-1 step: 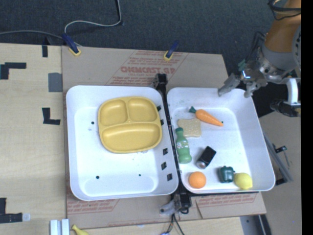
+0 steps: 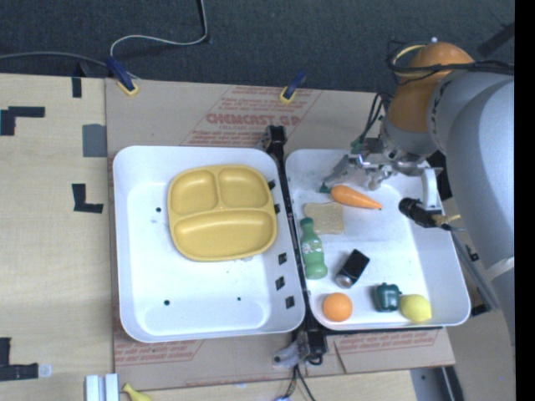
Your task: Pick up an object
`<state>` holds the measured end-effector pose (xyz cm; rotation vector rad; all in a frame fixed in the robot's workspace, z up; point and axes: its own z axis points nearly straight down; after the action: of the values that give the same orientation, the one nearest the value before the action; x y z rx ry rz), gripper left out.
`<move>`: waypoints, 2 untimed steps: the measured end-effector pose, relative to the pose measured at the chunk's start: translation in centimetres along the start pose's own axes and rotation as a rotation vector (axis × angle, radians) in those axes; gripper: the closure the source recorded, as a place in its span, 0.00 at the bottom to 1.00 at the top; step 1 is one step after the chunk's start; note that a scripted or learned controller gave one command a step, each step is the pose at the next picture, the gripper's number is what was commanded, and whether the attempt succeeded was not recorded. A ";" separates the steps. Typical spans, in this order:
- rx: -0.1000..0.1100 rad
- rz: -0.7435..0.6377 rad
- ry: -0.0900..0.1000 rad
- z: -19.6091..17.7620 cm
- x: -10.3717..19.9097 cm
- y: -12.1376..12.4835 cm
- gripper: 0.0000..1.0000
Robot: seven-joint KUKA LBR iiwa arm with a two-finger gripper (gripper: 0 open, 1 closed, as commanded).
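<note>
We see the gripper point(image 2: 361, 167) above the right bin's point(image 2: 439, 261) far end, fingers apart (nothing between them); the carrot point(image 2: 355, 197) lies just beside, toward us, long axis crosswise.

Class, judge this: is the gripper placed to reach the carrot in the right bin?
Probably yes. The gripper hovers just above-left of the carrot, and nothing lies over it; the tan sponge sits beside it.

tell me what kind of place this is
Probably a robotics lab test bench, not a kitchen: a grey arm over two white bins, toy food like a carrot, and cardboard clamped under loose cables.
</note>
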<state>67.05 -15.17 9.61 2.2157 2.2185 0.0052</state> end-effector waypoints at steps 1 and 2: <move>0.006 -0.001 0.002 1.1 5.9 -0.2 0.00; 0.005 -0.002 0.000 0.1 5.9 -0.1 1.00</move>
<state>66.90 -9.25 9.51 2.2157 2.2240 -0.0004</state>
